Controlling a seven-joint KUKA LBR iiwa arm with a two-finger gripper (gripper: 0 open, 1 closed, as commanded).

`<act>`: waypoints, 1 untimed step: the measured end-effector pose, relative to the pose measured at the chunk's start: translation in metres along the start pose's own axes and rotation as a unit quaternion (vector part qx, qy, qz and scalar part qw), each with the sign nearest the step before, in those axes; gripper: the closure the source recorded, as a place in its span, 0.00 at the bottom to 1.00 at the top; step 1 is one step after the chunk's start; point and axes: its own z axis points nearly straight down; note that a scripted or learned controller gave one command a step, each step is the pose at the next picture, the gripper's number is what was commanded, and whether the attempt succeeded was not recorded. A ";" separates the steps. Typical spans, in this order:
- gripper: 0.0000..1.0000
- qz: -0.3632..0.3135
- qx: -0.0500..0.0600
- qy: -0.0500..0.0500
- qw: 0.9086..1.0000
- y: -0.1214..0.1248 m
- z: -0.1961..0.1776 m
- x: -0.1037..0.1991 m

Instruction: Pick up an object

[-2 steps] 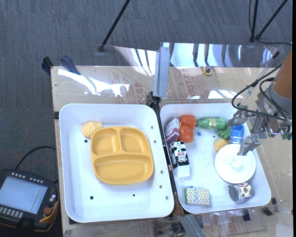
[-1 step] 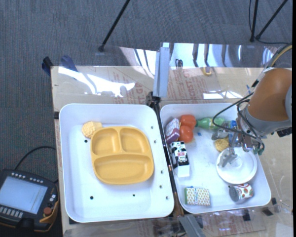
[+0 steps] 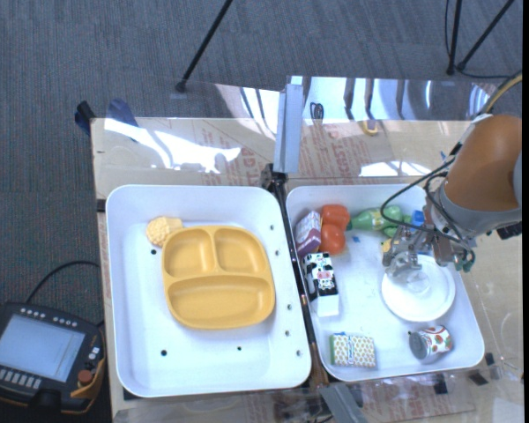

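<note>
the claw hovers over the white plate at the right bin's three o'clock side; i cannot tell how it is set. the plate looks stiff, light and slippery, best taken at its rim. a mug sits near at five o'clock, the bin wall close; the green toy lies at eleven.

the gripper hangs over the white plate and hides part of its rim; whether its fingers are apart is too small to tell. the green bottle is partly hidden behind cables. the arm is cut off at the right.
</note>
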 end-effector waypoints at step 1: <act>1.00 0.143 0.002 0.003 0.990 0.029 0.016 -0.032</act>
